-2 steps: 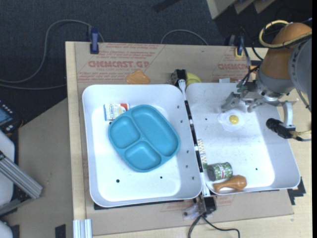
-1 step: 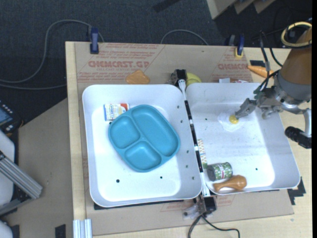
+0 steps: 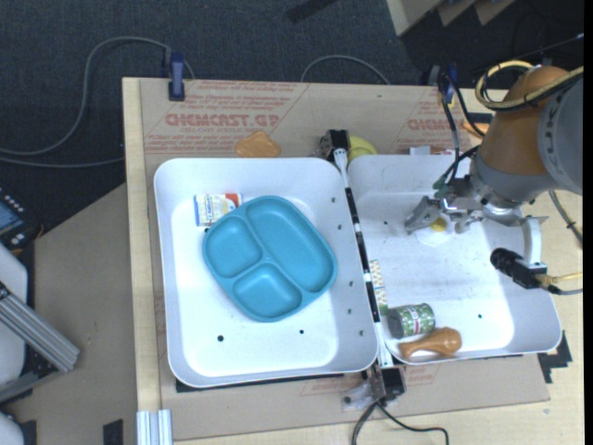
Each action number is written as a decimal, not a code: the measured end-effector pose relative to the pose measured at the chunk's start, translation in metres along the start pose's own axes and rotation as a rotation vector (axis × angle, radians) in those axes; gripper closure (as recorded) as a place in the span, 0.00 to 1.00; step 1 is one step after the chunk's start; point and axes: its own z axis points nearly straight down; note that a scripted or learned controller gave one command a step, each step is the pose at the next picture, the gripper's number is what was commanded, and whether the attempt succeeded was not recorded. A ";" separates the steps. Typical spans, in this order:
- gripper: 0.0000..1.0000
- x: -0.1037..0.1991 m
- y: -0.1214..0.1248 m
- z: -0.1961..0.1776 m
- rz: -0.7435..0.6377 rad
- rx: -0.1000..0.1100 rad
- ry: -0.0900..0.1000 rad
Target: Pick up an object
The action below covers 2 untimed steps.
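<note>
My gripper (image 3: 435, 217) hangs low in the right bin (image 3: 519, 332), jaws spread open, gripping nothing, with a small pale yellow object (image 3: 433, 235) just at my fingertips. At five o'clock lie a green can (image 3: 410, 320) and a brown drumstick-shaped toy (image 3: 431, 344); at nine o'clock a blue divided plate (image 3: 269, 258) sits in the left bin (image 3: 185, 332).
</note>
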 end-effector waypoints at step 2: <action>0.00 -0.033 0.033 0.010 0.003 -0.002 -0.002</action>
